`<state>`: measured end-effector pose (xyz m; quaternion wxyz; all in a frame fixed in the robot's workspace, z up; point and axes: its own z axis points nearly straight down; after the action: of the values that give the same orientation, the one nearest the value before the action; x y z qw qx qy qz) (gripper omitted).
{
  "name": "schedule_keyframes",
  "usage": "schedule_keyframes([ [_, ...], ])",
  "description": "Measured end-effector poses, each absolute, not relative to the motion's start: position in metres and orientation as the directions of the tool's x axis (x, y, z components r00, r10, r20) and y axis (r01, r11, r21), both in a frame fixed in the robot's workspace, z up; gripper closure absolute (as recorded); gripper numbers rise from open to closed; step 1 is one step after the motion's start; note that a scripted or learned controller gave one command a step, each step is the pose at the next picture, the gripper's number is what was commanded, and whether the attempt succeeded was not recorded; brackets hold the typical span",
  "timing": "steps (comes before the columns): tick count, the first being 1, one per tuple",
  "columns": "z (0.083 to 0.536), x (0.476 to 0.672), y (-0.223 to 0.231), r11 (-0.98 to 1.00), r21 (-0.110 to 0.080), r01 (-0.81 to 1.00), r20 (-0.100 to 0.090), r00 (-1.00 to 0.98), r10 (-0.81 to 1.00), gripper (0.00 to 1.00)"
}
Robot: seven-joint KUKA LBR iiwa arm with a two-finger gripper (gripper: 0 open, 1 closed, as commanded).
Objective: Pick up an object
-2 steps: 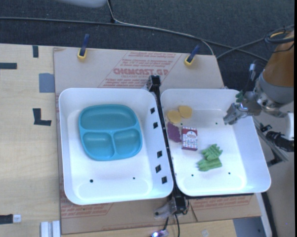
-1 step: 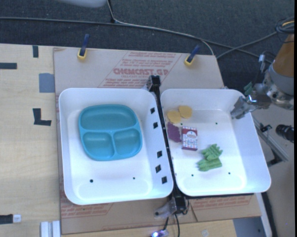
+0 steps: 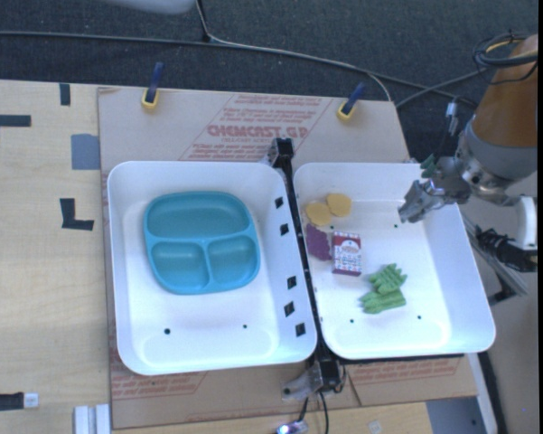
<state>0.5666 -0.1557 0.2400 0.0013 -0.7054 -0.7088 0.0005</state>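
Pale wooden bench top fills my feed, with a brown cardboard sheet (image 3: 253, 134) laid over it and two shallow white bins side by side on that sheet. Nearest the camera, at the bottom edge between the bins, I see one small metal clip (image 3: 314, 380) with a cable trailing down.

Moving up, the right bin (image 3: 452, 324) holds the loose objects, which I count as four kinds. One green leafy or bean-like toy (image 3: 384, 289) lies closest to me, near the bin's middle. Just beyond it and to the left stands one small red-and-white carton (image 3: 347, 253), touching one purple piece (image 3: 318, 240) that sits against the divider. Beyond those lie two yellow round pieces (image 3: 329, 209), touching each other.

The left bin (image 3: 126, 333) carries one teal tray (image 3: 201, 241) with three compartments.

My gripper (image 3: 416, 204) hangs over the right bin's far right corner, well apart from the objects, and nothing is between its fingers. I cannot tell from this angle how wide they stand. The grey arm with its orange band (image 3: 510, 107) comes in from the right.

Farther back, two yellow-and-blue clamps (image 3: 151, 93) pin the cardboard's far edge, and one black cable (image 3: 280, 52) runs across dark carpet.
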Motion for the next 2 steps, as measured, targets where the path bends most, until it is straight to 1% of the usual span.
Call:
schedule_keyframes([
  [1, 0.235, 0.561, -0.113, 0.005, -0.004, 1.0, 0.001, -0.005, 1.0, 1.0],
  [2, 0.237, 0.548, -0.056, 0.007, -0.004, 1.0, 0.002, -0.007, 1.0, 1.0],
])
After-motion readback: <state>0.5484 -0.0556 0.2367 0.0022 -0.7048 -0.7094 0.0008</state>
